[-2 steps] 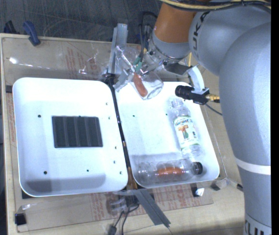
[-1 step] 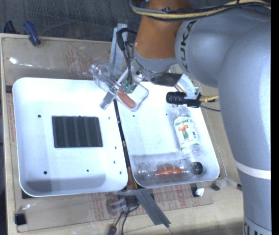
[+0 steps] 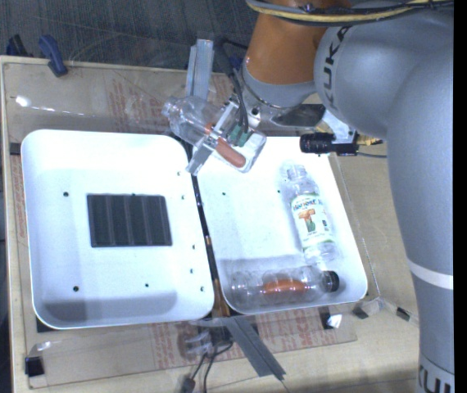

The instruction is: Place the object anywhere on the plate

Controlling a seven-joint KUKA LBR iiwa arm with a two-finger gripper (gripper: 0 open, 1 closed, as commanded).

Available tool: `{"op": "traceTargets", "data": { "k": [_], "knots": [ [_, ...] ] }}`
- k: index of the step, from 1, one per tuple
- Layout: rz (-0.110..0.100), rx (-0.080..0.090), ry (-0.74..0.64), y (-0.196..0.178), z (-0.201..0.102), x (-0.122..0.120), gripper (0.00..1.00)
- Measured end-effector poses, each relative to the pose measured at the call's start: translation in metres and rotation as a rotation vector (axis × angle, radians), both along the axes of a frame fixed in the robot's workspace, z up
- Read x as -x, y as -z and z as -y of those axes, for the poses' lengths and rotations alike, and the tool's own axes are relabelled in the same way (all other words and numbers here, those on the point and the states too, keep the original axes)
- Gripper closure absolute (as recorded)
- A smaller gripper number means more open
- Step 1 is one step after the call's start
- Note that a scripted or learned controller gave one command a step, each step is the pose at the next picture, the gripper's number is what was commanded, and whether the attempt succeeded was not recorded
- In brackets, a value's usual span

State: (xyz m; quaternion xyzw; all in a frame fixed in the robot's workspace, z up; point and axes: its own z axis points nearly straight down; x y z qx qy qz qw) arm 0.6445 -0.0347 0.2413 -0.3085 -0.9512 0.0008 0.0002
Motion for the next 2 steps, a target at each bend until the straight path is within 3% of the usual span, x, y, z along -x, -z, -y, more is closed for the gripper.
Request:
{"op": "traceTargets", "data": {
  "k": [1,2],
  "knots": [
    [-0.004,-0.001,-0.236,0.051,-0.041,0.021,1.00],
    [-0.006,-0.002,-0.479,0.051,-0.095,0.042,1.00]
  ]
}}
